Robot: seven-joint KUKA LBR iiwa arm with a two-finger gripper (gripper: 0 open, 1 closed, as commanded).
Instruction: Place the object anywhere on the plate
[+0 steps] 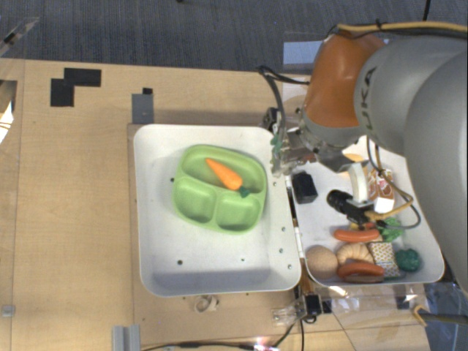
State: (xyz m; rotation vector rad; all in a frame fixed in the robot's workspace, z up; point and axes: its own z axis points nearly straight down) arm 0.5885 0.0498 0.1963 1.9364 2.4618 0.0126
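A carrot (224,173) was seen lying in the upper compartment of a green plate (191,198), its orange tip turned toward ten o'clock and its green stub toward four o'clock, touching the ridge between compartments. The plate, split into three compartments, was set a little above the middle of the left bin (157,265), tilted slightly clockwise. The two lower compartments were seen at six o'clock from the carrot.

At three o'clock from the plate, over the seam between the two bins, the gripper (280,154) was held, apart from the carrot. Whether its fingers were spread or pressed together could not be told, since they were blurred and partly hidden by the wrist. The orange band (338,75) and the grey arm (420,108) were seen at one to three o'clock from it, covering the upper part of the right bin (314,218).

In the right bin a small black block (303,187) was seen near the left wall. Toward five o'clock from it a sausage (357,234), a beige rounded piece (319,259), a darker red piece (359,271) and a dark green lump (408,258) were crowded together, several touching. Both bins were carried by a tan counter (66,218), on which black marks (73,85) were seen at eleven o'clock.
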